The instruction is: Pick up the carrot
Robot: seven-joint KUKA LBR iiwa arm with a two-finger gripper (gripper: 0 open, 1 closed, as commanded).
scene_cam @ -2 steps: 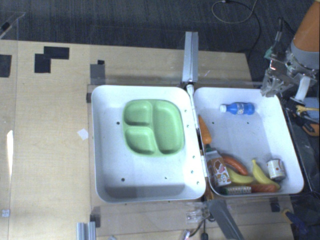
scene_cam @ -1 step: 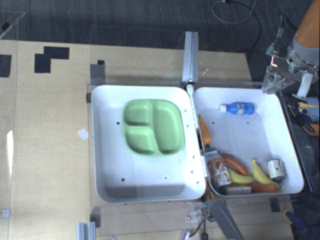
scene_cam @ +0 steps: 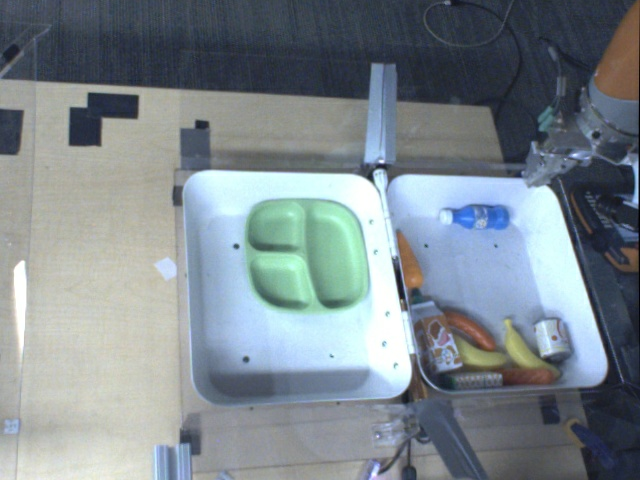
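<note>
Camera view, looking down at a slant on the tabletop (scene_cam: pixel 100 268). Two white bins side by side. Left bin (scene_cam: pixel 215 298) holds a green divided plate (scene_cam: pixel 305 253). Right bin (scene_cam: pixel 560 268) holds the clutter: a small bottle with a blue label (scene_cam: pixel 476 217) near the far wall, and a heap along the near wall, namely a red-printed packet (scene_cam: pixel 437 341), a banana (scene_cam: pixel 520 346), a small can (scene_cam: pixel 551 338), an orange-red vegetable (scene_cam: pixel 470 328), and more underneath that is too tangled to sort out.

Carrot (scene_cam: pixel 408 260): orange, lying hard against the right bin's left wall, just beside the divider between the bins. Long axis runs roughly far-to-near along that wall, slightly slanted. Its near end slips behind the packet, so its full length is not readable.

Gripper (scene_cam: pixel 543 163): at the far right corner of the right bin, over the rim, with the arm (scene_cam: pixel 615 78) entering from the right edge. Blurred and small; I cannot tell how it is set, and nothing is visibly held in it.

Key relation: the carrot lies well apart from the gripper, across the bin to the left and nearer the camera. My judgement is that the reach has barely started, and the wall crowding the carrot's side will make the grasp awkward; closing across the short axis looks best.
</note>
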